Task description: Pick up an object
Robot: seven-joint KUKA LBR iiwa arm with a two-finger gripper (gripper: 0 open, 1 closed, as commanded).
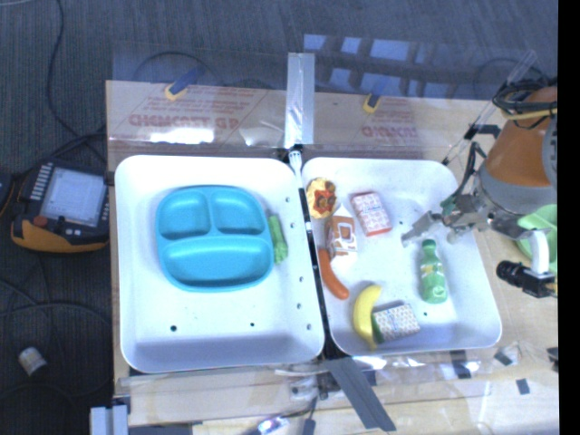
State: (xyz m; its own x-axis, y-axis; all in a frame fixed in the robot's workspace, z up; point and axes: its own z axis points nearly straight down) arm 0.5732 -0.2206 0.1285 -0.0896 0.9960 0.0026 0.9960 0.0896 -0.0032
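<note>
My gripper (440,226) hangs over the right side of the right bin (410,172), open, with nothing between its fingers. Just below it a green bottle (432,273) lies on the bin floor, apart from the fingers. Left of the gripper lie a red and white box (370,213), an orange and white packet (342,234) and a yellow and red snack (320,198). An orange sausage (333,275), a banana (363,311) and a grey patterned box (396,321) lie toward the bin's front.
The left bin (145,315) holds a blue divided plate (216,236) and a small green item (277,238) against its right wall. A raised divider (308,261) separates the two bins. An orange handheld unit (59,208) lies on the floor at far left.
</note>
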